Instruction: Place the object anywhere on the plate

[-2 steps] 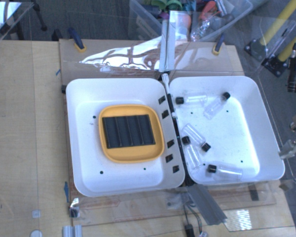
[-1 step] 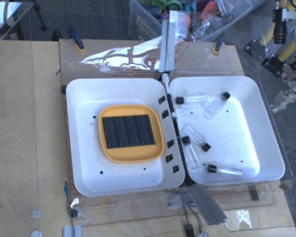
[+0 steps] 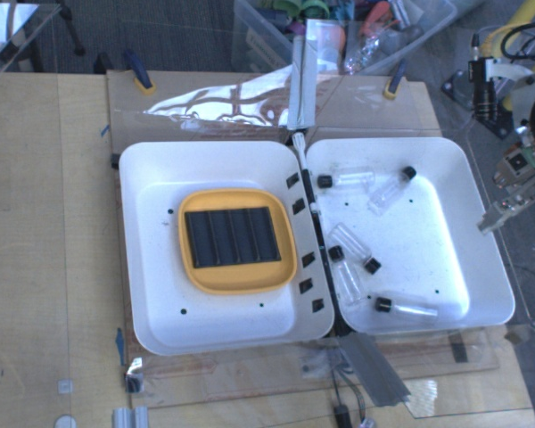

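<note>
One camera sits fixed above the counter, looking down at a slant from the near side. It stands far enough back to take in both bins, left and right, with a clutter tub behind them.

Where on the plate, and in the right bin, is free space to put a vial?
The yellow plate carries a dark ribbed insert; just its yellow rim is bare. In the right bin, floor is free toward the right wall. Clear vials crowd the left side and the far end.
</note>
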{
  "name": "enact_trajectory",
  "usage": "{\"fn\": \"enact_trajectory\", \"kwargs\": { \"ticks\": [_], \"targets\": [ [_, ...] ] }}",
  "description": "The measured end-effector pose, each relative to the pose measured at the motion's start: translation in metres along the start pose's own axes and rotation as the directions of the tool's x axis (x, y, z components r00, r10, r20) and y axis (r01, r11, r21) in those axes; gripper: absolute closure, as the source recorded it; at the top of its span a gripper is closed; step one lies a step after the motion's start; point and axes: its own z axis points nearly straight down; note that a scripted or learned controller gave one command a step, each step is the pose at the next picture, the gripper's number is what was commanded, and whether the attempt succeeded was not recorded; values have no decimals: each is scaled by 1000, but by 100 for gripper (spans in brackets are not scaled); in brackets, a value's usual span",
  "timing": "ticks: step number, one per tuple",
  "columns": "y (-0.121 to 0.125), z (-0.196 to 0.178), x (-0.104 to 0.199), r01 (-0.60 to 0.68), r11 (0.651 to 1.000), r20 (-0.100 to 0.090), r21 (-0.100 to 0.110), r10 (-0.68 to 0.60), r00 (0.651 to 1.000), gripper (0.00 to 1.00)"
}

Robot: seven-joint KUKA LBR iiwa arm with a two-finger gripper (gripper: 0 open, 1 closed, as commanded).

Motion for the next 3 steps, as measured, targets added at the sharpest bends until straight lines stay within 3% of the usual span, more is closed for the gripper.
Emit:
{"fn": "enact_trajectory", "kwargs": {
  "ticks": [1, 2, 3],
  "targets": [
    [9, -14, 3, 222, 975, -2, 3, -222, 975, 100],
    [7, -15, -1, 434, 901, -2, 1, -434, 901, 100],
    [-5, -8, 6, 552, 834, -3, 1, -552, 834, 100]
  ]
}}
